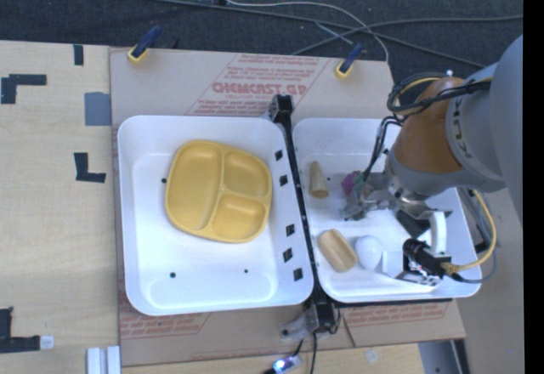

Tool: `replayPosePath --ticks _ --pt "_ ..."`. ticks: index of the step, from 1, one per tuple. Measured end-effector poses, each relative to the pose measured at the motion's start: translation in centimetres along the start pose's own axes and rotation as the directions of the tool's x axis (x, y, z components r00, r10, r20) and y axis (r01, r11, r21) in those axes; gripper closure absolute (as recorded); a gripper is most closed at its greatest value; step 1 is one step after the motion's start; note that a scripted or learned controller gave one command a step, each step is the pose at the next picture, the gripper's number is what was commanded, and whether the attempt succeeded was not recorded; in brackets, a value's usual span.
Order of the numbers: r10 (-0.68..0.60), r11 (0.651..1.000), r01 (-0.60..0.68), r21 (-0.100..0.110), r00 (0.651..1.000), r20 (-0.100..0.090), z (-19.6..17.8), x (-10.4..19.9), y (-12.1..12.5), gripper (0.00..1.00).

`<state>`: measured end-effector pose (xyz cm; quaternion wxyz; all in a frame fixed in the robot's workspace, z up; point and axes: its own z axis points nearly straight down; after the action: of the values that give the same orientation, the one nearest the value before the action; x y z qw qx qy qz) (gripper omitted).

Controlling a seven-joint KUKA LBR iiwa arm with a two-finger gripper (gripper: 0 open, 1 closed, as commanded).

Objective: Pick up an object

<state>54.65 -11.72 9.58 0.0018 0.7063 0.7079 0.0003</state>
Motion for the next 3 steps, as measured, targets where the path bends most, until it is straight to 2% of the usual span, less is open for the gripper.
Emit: replayPosePath --ticks 2,3 --pt "0.000 1.000 0.000 0.000 1.000 -0.002 -9.2 0.9 1.4 1.00" --pt "0.000 1.000 0.000 -0.002 1.000 -0.001 -15.3 1.2 2.1 1.00"
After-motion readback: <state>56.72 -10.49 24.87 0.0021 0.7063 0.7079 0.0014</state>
